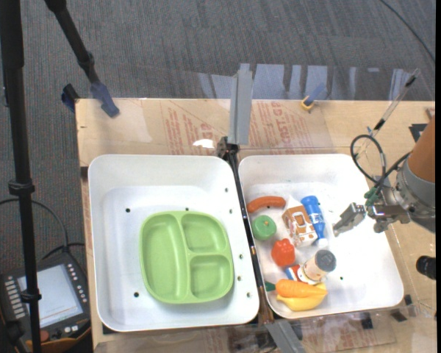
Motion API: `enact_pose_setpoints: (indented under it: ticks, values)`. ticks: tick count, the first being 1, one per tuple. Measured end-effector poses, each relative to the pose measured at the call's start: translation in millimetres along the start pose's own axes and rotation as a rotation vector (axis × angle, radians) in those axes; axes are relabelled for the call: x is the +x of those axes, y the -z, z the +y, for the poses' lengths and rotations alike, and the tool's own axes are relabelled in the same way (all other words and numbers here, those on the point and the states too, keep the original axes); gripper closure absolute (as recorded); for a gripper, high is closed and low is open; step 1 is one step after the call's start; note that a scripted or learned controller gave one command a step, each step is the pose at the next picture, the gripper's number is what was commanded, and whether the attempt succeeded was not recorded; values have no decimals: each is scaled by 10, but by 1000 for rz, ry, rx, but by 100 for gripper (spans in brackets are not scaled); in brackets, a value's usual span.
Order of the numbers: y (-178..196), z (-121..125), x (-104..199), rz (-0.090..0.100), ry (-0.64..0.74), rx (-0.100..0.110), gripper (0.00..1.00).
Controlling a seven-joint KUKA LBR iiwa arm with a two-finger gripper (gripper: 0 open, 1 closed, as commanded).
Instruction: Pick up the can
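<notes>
Pick not started: the can (323,263) lies on its side in the right bin (367,285), touching the carrot (301,289) below and near the small carton (300,226), while the gripper (348,219) hangs just right of the pile, fingers apart, holding nothing.

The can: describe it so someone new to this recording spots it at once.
Look in the right-hand bin, among the toy food at its left side. The can lies tilted just above the orange carrot and right of the red pepper. Its round grey metal end, facing up, sets it apart.
</notes>
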State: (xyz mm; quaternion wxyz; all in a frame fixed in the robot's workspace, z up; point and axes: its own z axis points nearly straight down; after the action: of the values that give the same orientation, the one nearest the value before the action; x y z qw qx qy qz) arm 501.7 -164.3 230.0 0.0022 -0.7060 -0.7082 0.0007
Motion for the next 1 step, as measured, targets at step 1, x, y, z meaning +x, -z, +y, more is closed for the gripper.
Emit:
enact_pose_setpoints:
  ticks: [1]
  values:
    - [-1435, 265, 164, 0, 25, -1, 0]
